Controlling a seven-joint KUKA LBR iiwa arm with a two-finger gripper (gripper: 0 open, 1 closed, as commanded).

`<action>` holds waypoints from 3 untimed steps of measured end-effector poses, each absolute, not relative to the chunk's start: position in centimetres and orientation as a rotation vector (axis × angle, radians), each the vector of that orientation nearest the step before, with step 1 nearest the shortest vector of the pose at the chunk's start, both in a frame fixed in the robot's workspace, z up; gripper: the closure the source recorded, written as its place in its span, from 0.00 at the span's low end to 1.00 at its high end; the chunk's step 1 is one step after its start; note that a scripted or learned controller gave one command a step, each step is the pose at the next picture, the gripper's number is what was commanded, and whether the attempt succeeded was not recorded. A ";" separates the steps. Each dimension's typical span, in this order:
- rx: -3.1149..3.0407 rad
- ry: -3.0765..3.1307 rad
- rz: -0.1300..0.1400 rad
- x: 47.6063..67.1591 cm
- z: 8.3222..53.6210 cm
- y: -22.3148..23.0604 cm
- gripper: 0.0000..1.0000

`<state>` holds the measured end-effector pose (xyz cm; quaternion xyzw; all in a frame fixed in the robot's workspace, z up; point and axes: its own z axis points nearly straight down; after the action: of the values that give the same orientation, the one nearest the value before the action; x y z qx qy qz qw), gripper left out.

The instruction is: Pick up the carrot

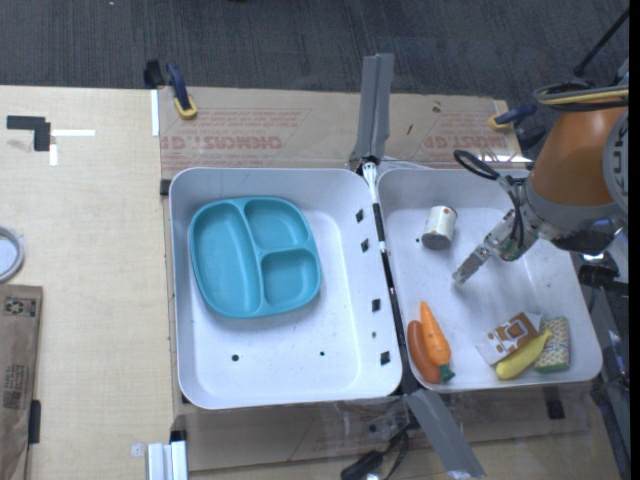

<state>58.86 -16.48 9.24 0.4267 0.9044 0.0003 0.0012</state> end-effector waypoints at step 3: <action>0.644 3.040 -0.001 48.7 10.1 -11.0 0.00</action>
<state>48.74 -11.02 10.10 0.2073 0.9781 -0.0002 0.0172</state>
